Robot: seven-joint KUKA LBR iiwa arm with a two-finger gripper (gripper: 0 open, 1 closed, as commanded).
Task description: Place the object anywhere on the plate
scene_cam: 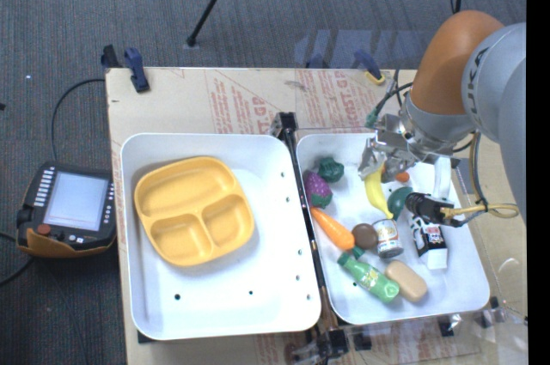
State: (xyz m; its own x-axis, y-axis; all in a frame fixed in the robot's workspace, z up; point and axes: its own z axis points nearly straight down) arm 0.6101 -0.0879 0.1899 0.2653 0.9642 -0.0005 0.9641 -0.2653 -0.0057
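The yellow three-compartment plate (pixel 193 209) lies in the left bin (pixel 155 303) with nothing on it. My gripper (pixel 385 159) is low over the back of the right bin (pixel 468 286), right at the upper end of a yellow banana (pixel 375 193). An orange bit (pixel 402 177) shows just beside the gripper. From this angle I cannot tell whether anything is held. The grey arm with its orange band (pixel 451 63) comes in from the upper right and hides the bin's back right corner.
Also in the right bin: purple grapes (pixel 316 189), a dark green vegetable (pixel 330 170), a carrot (pixel 333 228), a brown round piece (pixel 364 235), a small can (pixel 388 239), a green bottle (pixel 369 276), a tan loaf (pixel 406 281), a black-and-white bottle (pixel 427 233). A pendant (pixel 69 209) sits left of the bench.
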